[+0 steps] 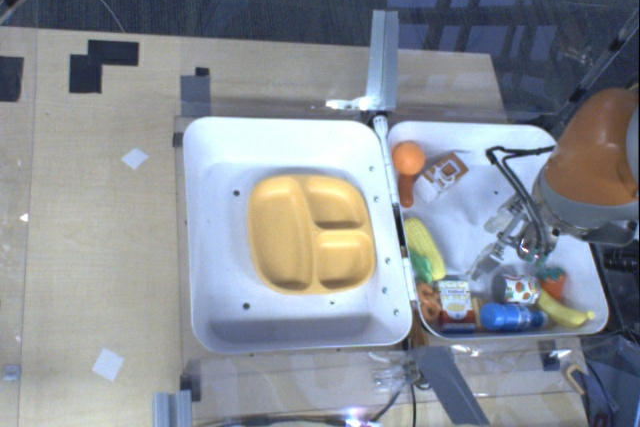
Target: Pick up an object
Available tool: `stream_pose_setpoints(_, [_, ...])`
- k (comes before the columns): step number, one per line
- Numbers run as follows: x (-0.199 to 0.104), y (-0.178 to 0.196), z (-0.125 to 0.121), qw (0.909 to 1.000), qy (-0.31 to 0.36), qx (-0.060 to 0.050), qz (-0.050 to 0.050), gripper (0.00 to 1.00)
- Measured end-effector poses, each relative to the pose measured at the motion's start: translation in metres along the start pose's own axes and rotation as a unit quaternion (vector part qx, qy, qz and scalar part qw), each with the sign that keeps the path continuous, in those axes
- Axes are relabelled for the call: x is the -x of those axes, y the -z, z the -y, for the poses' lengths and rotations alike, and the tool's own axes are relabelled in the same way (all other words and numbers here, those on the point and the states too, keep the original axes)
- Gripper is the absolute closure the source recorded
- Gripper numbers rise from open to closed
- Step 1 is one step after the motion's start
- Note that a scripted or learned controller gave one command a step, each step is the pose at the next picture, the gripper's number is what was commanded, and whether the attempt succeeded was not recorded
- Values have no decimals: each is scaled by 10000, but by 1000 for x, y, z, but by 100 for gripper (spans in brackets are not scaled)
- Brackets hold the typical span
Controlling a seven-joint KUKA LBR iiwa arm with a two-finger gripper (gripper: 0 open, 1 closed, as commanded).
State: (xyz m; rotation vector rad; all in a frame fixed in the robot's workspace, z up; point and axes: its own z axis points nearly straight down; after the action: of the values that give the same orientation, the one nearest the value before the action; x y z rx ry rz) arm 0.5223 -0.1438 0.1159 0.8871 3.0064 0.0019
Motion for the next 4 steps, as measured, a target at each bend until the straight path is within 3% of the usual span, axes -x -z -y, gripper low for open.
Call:
stream_pose_setpoints(1, [75,-23,1,9983,-574,-3,6,0])
stream_pose_setpoints(2, [60,-25,34,9893,-1457,-4,4,0])
stream_pose_setpoints(3, [-14,-26,-3,9552,-2960,26,19,0])
stream_pose_setpoints(4, [-14,-26,-2,9552,-2959,26,23,0])
